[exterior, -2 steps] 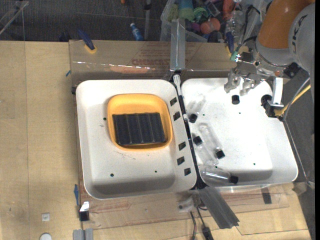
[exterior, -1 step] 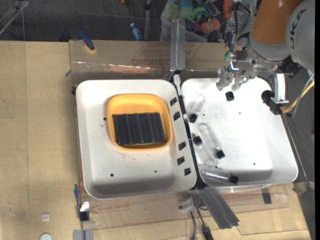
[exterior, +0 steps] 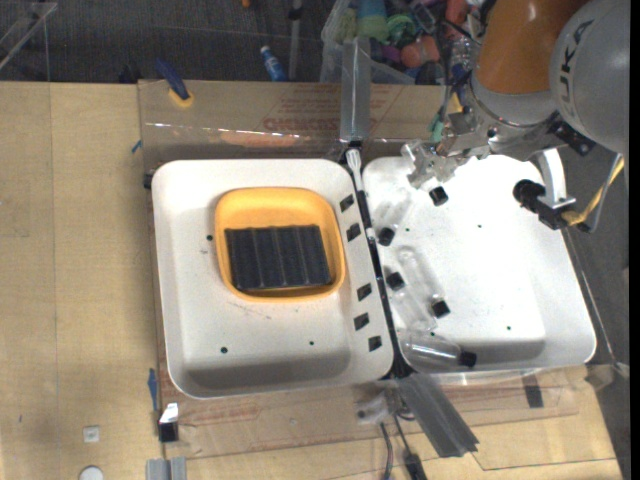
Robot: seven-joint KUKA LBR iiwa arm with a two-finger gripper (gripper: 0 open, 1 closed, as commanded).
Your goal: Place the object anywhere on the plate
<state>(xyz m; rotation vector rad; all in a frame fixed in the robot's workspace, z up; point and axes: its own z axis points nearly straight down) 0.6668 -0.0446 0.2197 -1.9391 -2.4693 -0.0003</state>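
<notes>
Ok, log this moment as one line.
arm: over right bin's far edge | dark ridged object: on orange plate, left bin

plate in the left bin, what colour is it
Orange-yellow plate, with a dark ribbed object lying on it; clearest in the camera view.

Two white bins sit side by side on a tan bench (exterior: 70,268). The left bin (exterior: 190,358) and the right bin (exterior: 560,328) meet at a dark divider (exterior: 365,268) with black clips along it. Behind the bins lies a cardboard sheet (exterior: 260,118), and beyond that, a clear tub (exterior: 400,18) of colourful toys. A blue clamp (exterior: 178,88) stands behind the left bin.
</notes>
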